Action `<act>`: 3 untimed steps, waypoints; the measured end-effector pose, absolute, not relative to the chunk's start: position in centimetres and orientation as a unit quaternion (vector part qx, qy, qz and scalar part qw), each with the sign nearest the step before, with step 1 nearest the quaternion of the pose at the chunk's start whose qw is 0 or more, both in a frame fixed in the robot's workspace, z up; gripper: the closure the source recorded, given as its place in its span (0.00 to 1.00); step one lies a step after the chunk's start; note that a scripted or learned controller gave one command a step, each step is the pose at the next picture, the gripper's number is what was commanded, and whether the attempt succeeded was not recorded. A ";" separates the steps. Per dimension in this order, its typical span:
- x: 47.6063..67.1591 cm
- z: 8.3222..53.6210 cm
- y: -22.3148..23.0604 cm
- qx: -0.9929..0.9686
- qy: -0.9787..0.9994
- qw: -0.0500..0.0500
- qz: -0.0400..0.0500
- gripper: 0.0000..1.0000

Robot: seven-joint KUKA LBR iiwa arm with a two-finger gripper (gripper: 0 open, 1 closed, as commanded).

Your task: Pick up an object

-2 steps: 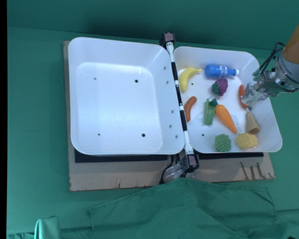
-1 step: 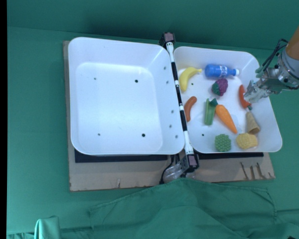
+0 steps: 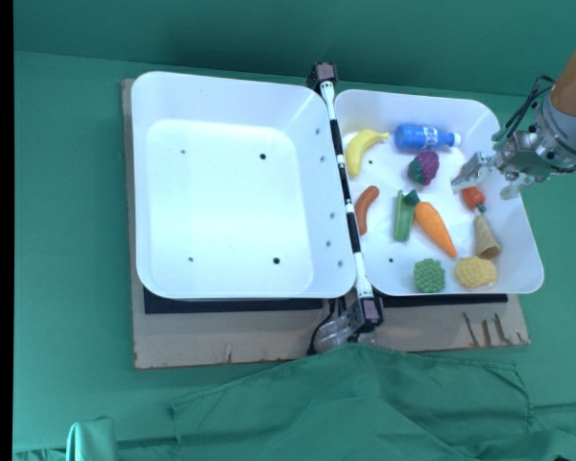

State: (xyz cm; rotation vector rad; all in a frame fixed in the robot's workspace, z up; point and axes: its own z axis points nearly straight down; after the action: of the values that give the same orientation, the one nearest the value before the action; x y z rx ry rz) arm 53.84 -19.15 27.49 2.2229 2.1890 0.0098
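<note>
My gripper (image 3: 488, 177) hangs over the right part of the right bin (image 3: 523, 275), its fingers spread open with nothing between them. Just below it lies a small red-orange item (image 3: 472, 198). Also in that bin are a yellow banana (image 3: 363, 147), a blue bottle (image 3: 424, 137), purple grapes (image 3: 423, 167), a red sausage (image 3: 366, 207), a green pepper strip (image 3: 403, 216), an orange carrot (image 3: 434, 227), an ice cream cone (image 3: 486, 237), a green broccoli (image 3: 428, 276) and a yellow corn piece (image 3: 475, 273).
The left bin (image 3: 154, 257) sits beside the right one, with a black-and-white divider bar (image 3: 346, 200) between them. Both rest on a cardboard sheet (image 3: 221, 353). Green cloth (image 3: 365, 401) bunches along the front.
</note>
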 end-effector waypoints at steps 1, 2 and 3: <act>63.4 25.1 -18.7 0.707 0.707 0.005 0.001 0.00; 64.6 18.3 -18.7 0.708 0.706 0.003 0.000 0.00; 69.1 18.6 -17.4 0.706 0.708 -0.022 -0.021 0.00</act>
State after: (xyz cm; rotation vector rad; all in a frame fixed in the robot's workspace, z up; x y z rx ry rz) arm 69.09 -17.44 18.59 2.2497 2.2548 -0.0683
